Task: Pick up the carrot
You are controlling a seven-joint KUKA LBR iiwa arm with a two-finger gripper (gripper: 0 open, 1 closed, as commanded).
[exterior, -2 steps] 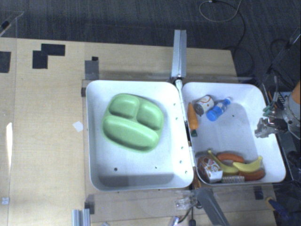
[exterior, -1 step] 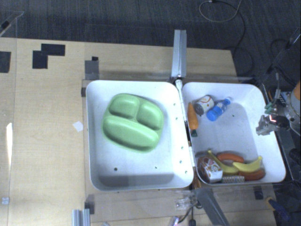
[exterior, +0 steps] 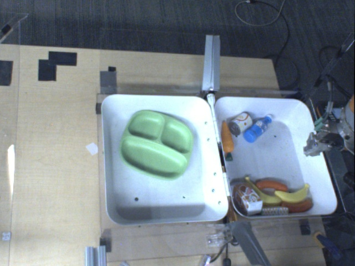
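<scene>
The carrot [exterior: 227, 137] is a slim orange stick lying lengthwise against the left wall of the right bin [exterior: 277, 162]. My gripper [exterior: 315, 146] hangs at the bin's right rim, far to the right of the carrot and apart from every object. Nothing shows between its tips.
A small can [exterior: 240, 122] and a blue bottle [exterior: 258, 129] lie just right of the carrot. A banana [exterior: 289, 194], red and orange food pieces [exterior: 270, 184] and a tin [exterior: 248, 199] crowd the bin's near edge. The left bin [exterior: 113, 159] holds a green divided plate [exterior: 157, 143].
</scene>
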